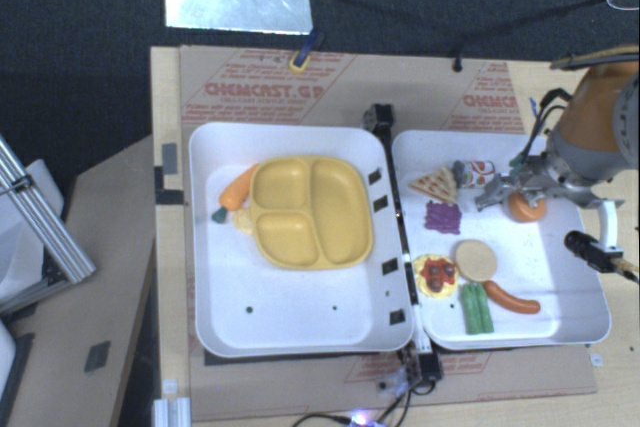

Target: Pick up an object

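Jaws: state cannot be told; poised at orange piece, right of frame, presumably for grasping.

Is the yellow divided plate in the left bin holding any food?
Empty. The yellow plate shows three bare compartments; the carrot lies outside, against its left rim.

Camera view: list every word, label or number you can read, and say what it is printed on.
"CHEMCAST GP": red print, upside down, on the brown protective sheet behind the left bin.
More red print on the same sheet behind the right bin, around: too blurred to read.
Small can in the right bin: red and white label, too small to read.
Yellow divided plate: no text.
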`<state>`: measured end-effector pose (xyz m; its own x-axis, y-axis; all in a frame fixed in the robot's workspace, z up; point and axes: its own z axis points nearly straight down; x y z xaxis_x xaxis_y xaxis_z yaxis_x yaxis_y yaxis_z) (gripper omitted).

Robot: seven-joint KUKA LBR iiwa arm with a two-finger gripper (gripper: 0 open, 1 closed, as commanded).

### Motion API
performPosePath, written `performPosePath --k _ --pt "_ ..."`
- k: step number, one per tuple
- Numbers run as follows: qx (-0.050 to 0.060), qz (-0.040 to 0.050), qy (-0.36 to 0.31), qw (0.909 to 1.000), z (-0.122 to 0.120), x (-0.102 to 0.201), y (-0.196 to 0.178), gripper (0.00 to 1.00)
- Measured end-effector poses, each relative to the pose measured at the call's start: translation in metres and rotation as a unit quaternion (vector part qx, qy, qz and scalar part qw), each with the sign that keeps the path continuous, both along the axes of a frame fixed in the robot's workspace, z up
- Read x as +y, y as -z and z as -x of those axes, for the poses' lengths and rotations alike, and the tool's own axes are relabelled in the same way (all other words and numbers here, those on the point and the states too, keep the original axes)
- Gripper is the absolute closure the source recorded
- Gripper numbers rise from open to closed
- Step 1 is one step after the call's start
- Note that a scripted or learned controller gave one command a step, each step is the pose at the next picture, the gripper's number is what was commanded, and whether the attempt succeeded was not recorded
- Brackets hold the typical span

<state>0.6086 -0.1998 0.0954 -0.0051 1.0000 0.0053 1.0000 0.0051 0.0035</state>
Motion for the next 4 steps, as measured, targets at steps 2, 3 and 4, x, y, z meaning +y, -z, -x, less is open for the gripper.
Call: performPosePath --k 2,3,4 --pt "-0.001 0.0033 0.001 1.0000 0.002 0.000 -0.055 1.00" --pt "-0.003 0.0039 0.000 1.0000 -0.001 0.002 -0.120 1.00" --pt "0.000 0.0033 0.000 1.0000 -0.002 0.002 -0.130 1.00"
